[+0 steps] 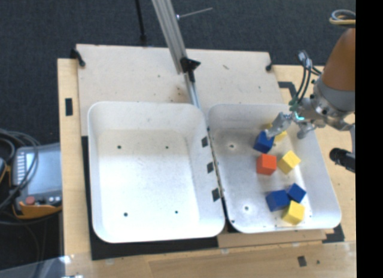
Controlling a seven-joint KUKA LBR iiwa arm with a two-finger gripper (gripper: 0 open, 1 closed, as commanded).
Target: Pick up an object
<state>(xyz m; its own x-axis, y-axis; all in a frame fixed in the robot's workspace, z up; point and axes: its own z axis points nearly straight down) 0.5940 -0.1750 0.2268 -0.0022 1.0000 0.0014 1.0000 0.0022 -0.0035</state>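
Observation:
The right bin (239, 211) holds several small blocks. A blue block (263, 141) lies near its middle, with a small yellow piece (279, 135) right behind it. Below them sit an orange block (267, 164) and a yellow block (289, 161). Near the front corner are two blue blocks (277, 199) (297, 192) and a yellow one (294, 213). My gripper (291, 125) hangs over the bin's back right part, just up and right of the first blue block. Its fingers are spread open with nothing between them.
The left bin (102, 169) sits beside the right one, the two rims meeting at the centre. A slanted metal rail (170, 26) rises from the bench behind the bins. A pendant with cables (33, 178) lies off the bench at the left.

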